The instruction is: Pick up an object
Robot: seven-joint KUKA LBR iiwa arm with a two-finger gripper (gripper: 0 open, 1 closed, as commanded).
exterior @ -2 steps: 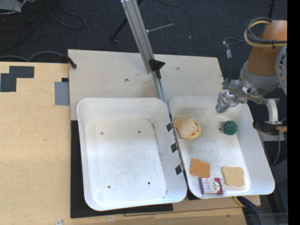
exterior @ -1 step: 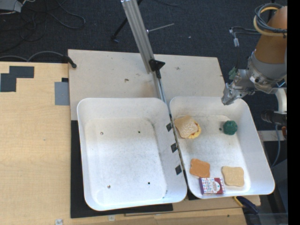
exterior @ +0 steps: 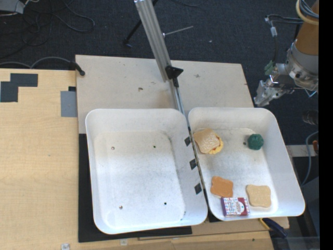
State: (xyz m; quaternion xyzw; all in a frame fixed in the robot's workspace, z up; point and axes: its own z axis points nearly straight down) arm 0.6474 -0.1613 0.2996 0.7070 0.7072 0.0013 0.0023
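The tool [exterior: 266, 94] hangs outside the right bin's [exterior: 287, 158] far corner, clear of its contents; its state cannot be determined. Candidate objects lie in that bin: a green ball [exterior: 255, 141], likely light and prone to roll, best pinched across its middle, and flat toast-like pieces. The small packet's [exterior: 234, 207] printing is illegible.

Left bin [exterior: 104, 120] open; pole [exterior: 157, 40] behind.

The right bin [exterior: 283, 139] holds five items; the left bin [exterior: 104, 124] lies beside it.
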